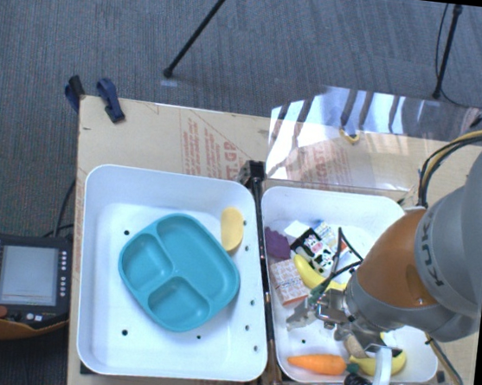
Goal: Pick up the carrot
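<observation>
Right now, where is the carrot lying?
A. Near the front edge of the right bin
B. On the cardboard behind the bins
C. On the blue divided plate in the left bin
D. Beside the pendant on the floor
A: the carrot lies on the floor of the right bin near its front edge, apart from the blue plate in the left bin.

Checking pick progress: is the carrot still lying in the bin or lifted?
Lying in the bin. The carrot rests flat on the right bin's floor near its front edge, under the arm.
</observation>
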You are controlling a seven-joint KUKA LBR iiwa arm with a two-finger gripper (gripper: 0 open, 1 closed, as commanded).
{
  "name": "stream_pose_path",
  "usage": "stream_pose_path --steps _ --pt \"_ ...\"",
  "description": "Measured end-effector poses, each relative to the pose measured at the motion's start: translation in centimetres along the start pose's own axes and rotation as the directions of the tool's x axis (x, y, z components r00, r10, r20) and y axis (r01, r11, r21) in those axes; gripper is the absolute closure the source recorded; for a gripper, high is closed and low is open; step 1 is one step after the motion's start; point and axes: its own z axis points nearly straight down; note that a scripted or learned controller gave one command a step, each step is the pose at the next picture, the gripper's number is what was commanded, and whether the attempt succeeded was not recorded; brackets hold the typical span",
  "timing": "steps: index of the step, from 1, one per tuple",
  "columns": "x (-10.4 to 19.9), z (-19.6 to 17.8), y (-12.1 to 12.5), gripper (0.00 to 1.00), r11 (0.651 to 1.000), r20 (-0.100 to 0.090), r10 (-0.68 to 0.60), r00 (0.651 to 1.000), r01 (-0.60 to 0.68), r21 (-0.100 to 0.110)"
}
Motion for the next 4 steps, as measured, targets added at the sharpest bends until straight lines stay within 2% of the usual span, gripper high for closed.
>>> stream_pose_path --steps 1,2,3,4 --pt "0.0 -0.8 -0.1 1.00 1.000 -0.001 -0.003 1.000 0.003 0.006" --pt "0.0 -0.8 -0.1 0.00 1.000 -0.001 -0.005 1.000 0.005 0.006" --pt "-1.6 0.0 0.3 0.00 0.996 0.000 0.093 0.996 -0.093 0.001" --pt "-0.4 0.0 0.1 0.00 0.986 0.000 -0.168 0.986 0.168 -0.001"
